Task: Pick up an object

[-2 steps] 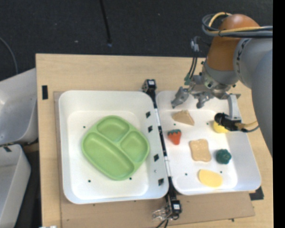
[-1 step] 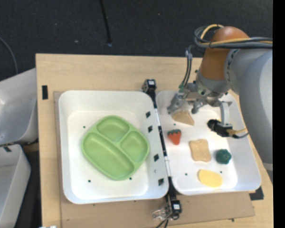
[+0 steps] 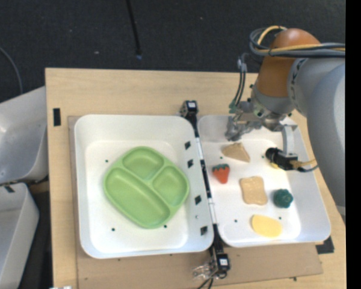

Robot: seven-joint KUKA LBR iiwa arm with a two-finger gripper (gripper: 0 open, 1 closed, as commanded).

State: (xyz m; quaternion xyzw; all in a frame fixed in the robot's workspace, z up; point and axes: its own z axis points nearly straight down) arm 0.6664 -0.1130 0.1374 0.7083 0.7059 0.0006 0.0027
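My gripper [image 3: 235, 134] hangs over the far left part of the right bin [image 3: 307, 221], just above and behind a tan wedge-shaped piece [image 3: 236, 153]. Nothing shows between its tips. Nearer the front of the same bin lie a red strawberry [image 3: 221, 173], a tan toast slice [image 3: 253, 190], a dark green round piece [image 3: 282, 198] and a yellow piece [image 3: 266, 225]. All of them rest on the bin floor, apart from each other.
The left bin [image 3: 90, 155] holds a green divided plate [image 3: 146, 186]. A raised divider [image 3: 200, 173] with black clips runs between the bins. A black and yellow cable fitting [image 3: 283, 159] sits at the arm's side over the right bin.
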